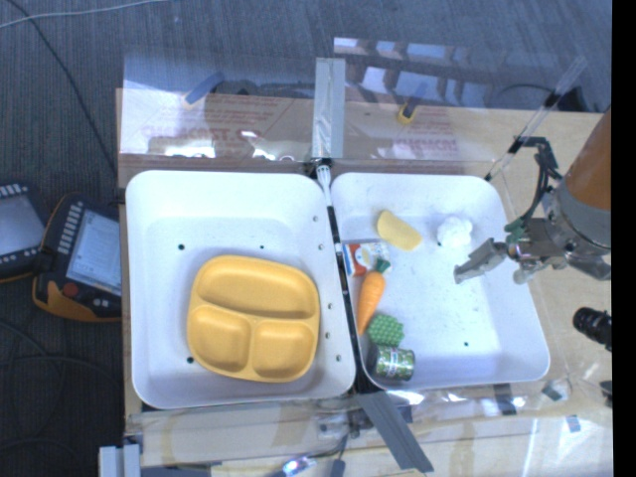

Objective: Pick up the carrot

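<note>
Yellow divided tray (254,318) in left bin (159,266); right bin (497,336) w/ yellow piece (399,231), white ball (455,232), green can (394,363).

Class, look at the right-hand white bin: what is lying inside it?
Inside the right bin: a carrot, a yellow piece, a white lump, a green textured block and a small can. The hand covers some of the floor.

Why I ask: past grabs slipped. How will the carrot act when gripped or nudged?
The carrot looks like a smooth toy, so probably stiff, light and a bit slippery. Its round, tapered body may roll or pivot if pushed. It lies against the bin wall beside a green block, so it may wedge.
</note>
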Controlling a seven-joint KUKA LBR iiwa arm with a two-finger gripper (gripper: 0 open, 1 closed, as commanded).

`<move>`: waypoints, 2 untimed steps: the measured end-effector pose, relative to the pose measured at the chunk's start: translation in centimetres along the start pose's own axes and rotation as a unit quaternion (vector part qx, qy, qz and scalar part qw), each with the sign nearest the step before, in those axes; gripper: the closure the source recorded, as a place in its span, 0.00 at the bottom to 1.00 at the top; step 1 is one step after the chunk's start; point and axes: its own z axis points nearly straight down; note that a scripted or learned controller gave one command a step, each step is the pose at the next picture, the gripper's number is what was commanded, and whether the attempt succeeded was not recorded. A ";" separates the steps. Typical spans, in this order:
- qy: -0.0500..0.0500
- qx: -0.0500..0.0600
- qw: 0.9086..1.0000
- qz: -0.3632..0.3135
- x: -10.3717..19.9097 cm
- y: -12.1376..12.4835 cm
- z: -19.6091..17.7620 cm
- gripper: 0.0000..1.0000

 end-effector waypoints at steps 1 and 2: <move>0.000 0.001 0.999 -0.041 2.7 -0.3 15.9 0.00; -0.002 -0.008 0.997 -0.073 4.5 7.1 17.2 0.00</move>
